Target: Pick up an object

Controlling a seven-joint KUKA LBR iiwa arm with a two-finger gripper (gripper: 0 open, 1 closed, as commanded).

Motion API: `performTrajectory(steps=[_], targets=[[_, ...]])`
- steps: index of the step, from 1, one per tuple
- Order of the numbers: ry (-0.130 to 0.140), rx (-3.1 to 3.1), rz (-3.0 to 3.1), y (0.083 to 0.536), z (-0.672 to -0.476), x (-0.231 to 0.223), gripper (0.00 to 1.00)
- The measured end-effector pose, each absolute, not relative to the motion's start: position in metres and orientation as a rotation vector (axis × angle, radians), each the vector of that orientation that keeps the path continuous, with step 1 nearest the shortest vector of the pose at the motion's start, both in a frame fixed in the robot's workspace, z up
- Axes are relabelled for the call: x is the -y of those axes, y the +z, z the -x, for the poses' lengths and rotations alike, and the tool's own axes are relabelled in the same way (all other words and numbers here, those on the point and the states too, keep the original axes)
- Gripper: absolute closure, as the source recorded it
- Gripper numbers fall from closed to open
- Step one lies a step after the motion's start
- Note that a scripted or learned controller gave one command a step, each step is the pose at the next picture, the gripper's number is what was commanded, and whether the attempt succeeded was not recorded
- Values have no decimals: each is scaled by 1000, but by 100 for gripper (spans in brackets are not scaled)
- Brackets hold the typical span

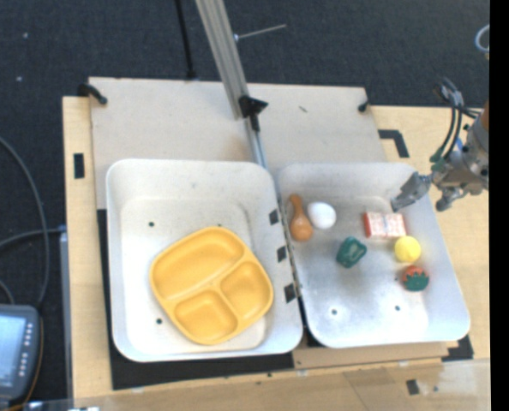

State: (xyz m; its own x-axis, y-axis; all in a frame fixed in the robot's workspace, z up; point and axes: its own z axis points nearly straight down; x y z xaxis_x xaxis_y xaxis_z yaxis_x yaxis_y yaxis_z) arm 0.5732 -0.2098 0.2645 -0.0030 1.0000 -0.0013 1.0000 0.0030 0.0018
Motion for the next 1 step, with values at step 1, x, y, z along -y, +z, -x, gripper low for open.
performTrajectory(steps=[1], targets=[[0, -2224, -2216, 264, -573, 210, 0]])
